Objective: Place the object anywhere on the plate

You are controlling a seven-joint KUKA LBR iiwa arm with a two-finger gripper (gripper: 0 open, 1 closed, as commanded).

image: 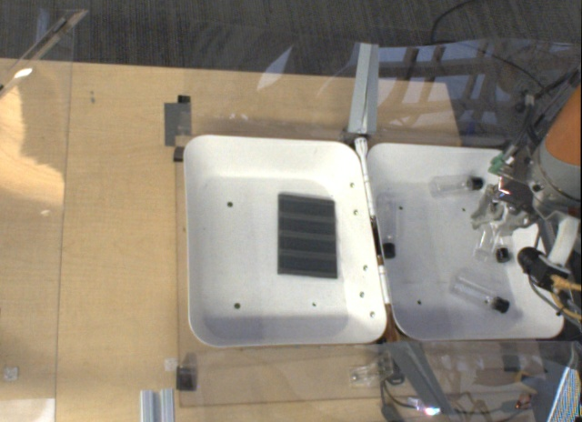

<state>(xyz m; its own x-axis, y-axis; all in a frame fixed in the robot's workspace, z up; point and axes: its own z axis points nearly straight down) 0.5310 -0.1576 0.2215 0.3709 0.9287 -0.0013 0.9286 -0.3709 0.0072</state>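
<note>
A dark ribbed rectangular plate [307,235] lies flat in the middle of the left bin [218,320]. In the right bin [409,311], one clear vial with a black cap [455,185] lies near the back. A second one [480,293] lies near the front right. My gripper [498,220] hangs low over the right side of the right bin, between the two vials. Something small and clear with a dark end [502,252] sits just below the gripper; whether it is held is unclear.
A small black piece [388,249] lies by the right bin's left wall. A metal bracket [364,88] stands behind the seam between the bins. Cables and the arm's body [559,184] crowd the right edge. Wooden bench stretches to the left.
</note>
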